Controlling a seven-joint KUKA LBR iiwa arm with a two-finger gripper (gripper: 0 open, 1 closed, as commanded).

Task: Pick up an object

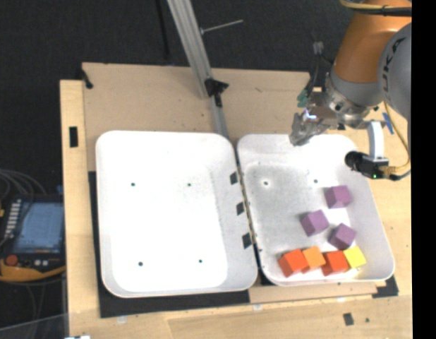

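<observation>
Near right bin's far rim, end effector, blocks well apart

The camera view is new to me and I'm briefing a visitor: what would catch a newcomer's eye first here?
Probably the arm's orange band at upper right, with the claw over the far rim of the right bin. Next, the bright blocks bunched in that bin's near right corner: three purple blocks above a row of orange blocks and a yellow block. The left bin looks bare by contrast.

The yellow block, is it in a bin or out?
In: the yellow block lies inside the right bin, near its lower corner.
</observation>
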